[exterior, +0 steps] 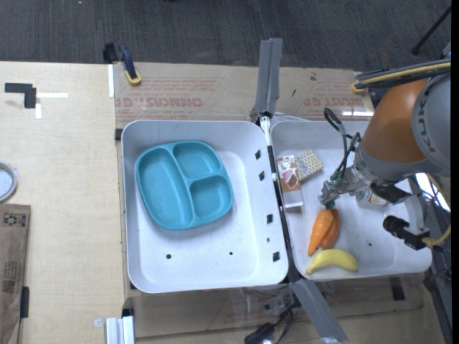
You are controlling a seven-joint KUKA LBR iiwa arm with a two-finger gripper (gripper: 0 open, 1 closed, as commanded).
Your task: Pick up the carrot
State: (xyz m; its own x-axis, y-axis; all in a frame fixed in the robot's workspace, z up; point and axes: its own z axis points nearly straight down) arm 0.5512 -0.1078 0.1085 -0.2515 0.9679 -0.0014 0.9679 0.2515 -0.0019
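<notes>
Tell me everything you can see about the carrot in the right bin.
The carrot is orange and looks like a toy. It lies in the right bin, tilted, its thick end up toward the gripper and its narrow tip pointing down-left. The gripper is right above its thick end; whether they touch is unclear. Its lower part lies beside the banana, very close or touching.

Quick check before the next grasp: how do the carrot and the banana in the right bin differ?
The carrot is orange and tapers to a point; the banana is yellow and curved. The carrot lies on a steep diagonal, its thick end up by the hand; the banana lies nearly crosswise, below the carrot and farther from the hand. Both rest on the floor of the right bin, about alike in length, close together.
</notes>
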